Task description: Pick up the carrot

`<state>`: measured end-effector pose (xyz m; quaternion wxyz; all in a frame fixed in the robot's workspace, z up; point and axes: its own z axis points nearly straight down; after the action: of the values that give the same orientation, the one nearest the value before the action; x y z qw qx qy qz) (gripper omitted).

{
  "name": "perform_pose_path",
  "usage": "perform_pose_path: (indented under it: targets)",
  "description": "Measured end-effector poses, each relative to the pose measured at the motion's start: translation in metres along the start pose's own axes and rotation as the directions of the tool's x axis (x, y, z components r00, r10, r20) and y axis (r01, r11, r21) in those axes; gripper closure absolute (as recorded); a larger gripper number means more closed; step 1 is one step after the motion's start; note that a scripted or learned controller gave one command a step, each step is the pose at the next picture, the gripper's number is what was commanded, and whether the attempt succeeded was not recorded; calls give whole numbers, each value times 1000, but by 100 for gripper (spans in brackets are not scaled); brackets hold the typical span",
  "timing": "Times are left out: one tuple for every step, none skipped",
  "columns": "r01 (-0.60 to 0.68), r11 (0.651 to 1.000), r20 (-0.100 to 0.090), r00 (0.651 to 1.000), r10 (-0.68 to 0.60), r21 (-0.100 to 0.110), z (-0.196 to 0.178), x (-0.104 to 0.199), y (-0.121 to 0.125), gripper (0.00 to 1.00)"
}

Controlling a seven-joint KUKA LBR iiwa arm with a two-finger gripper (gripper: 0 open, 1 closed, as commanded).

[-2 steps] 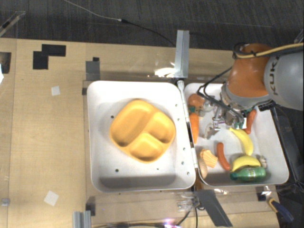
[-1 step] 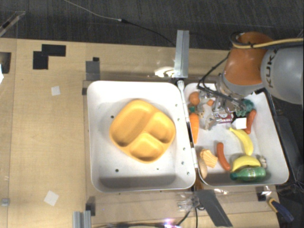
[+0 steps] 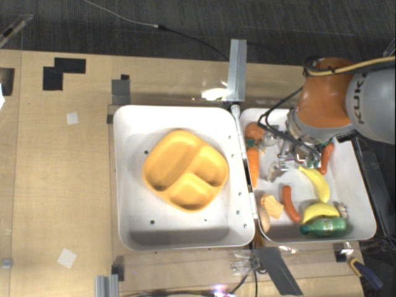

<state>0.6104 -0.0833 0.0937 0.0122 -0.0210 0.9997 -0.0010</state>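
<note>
The carrot [image 3: 253,167] is a slim orange stick lying along the left wall of the right bin [image 3: 365,224], pointing toward the front. My gripper [image 3: 286,163] hangs over the middle of that bin, a short way right of the carrot and apart from it. Nothing shows between it and the carrot except bare bin floor. The arm's orange band [image 3: 323,98] and grey wrist hide the bin's back part.
A rounded orange item [image 3: 253,132] sits behind the carrot. Right of the gripper lie a red chili [image 3: 326,156], two bananas [image 3: 318,184], a red sausage [image 3: 291,203], a green item [image 3: 325,226] and a tan piece [image 3: 271,206]. A yellow divided plate [image 3: 185,169] sits in the left bin [image 3: 133,228].
</note>
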Motion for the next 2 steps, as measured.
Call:
perform_pose_path:
  targets:
    - [-400, 917, -20, 916, 400, 8, 5, -36, -1, 0]
    - [-638, 770, -7, 770, 638, 5, 3, -4, -8, 0]
